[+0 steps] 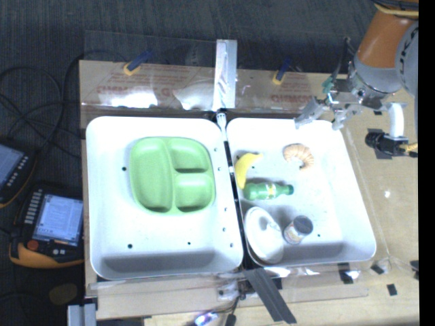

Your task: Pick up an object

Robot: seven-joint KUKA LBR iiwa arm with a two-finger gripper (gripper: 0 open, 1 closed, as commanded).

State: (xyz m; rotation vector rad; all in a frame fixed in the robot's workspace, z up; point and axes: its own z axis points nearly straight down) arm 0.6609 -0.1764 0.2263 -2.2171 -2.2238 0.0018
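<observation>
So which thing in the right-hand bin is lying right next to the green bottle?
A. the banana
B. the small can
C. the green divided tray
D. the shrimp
A: the banana lies at the left side of the right bin, just above the cap-less end of the green bottle, while the shrimp and the small can sit farther off.

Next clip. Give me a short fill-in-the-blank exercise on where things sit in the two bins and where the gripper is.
1. The green divided tray lies in the ____ bin.
2. The green bottle lies on its side just below the ____.
3. The gripper hovers over the right bin's far ____ corner.
4. The shrimp shares its bin with the white ____ at the near edge.

Missing words: left; banana; right; bowl
</observation>
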